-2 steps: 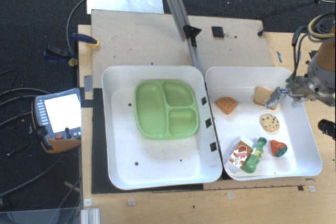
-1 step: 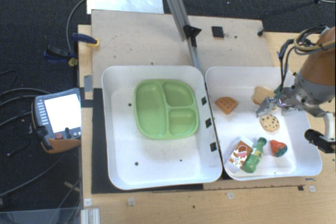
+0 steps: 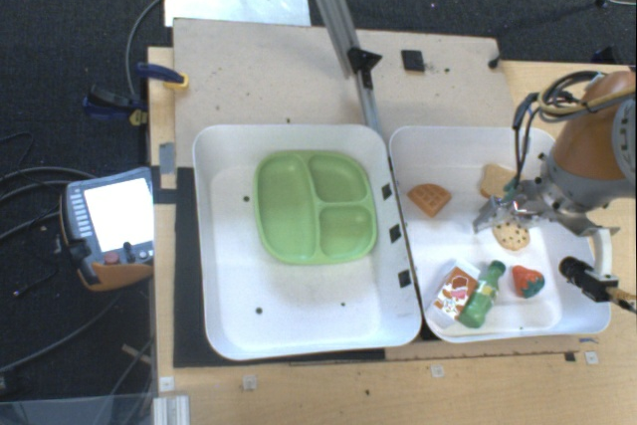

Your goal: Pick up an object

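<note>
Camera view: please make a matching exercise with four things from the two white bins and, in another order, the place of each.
Things:
1. green divided plastic plate
2. orange waffle toy
3. green toy bottle
4. red strawberry toy

Places:
A. right bin, near front wall, left of the strawberry
B. left bin
C. right bin, beside its left wall
D. right bin, front right part

Pairs: 1-B, 2-C, 3-A, 4-D
</note>
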Robot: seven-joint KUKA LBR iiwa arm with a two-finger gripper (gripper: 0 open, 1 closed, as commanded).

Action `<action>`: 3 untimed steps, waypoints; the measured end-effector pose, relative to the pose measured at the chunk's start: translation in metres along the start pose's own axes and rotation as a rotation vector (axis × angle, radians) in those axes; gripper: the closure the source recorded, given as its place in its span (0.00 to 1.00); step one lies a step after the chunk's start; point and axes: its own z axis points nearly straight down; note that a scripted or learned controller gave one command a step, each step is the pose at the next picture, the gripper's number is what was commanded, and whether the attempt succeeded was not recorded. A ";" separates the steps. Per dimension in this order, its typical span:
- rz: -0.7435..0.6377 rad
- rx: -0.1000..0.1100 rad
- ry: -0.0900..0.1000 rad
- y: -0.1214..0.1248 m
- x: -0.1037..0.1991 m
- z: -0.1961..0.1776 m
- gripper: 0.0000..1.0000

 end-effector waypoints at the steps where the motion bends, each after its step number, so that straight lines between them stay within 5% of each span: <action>1: 0.000 -0.012 -0.004 0.004 -0.001 -0.016 1.00; 3: -0.001 0.001 0.001 0.002 -0.017 -0.132 1.00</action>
